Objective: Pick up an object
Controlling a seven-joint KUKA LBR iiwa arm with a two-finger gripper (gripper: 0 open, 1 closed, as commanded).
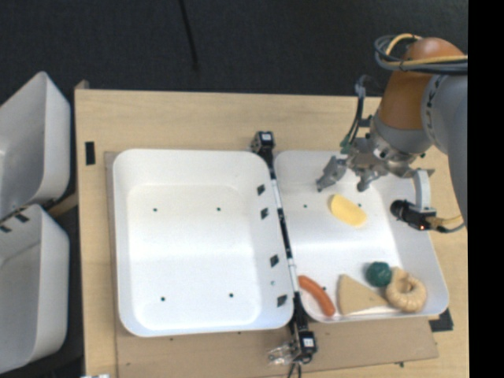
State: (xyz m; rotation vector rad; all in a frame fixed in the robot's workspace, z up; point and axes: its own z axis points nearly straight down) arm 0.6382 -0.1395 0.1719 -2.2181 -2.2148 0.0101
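**Cut off, covered, or too small to read**

The arm (417,85) runs out of the picture at the right, so only its wrist end shows, and it covers the far right corner of the right bin (315,179). The tan wedge (358,296) is overlapped at its right end by the ring-shaped pastry (407,291). Two white shapes (27,227) at the left are cropped by the edge. The small clips (293,351) below the bins are too tiny to identify.
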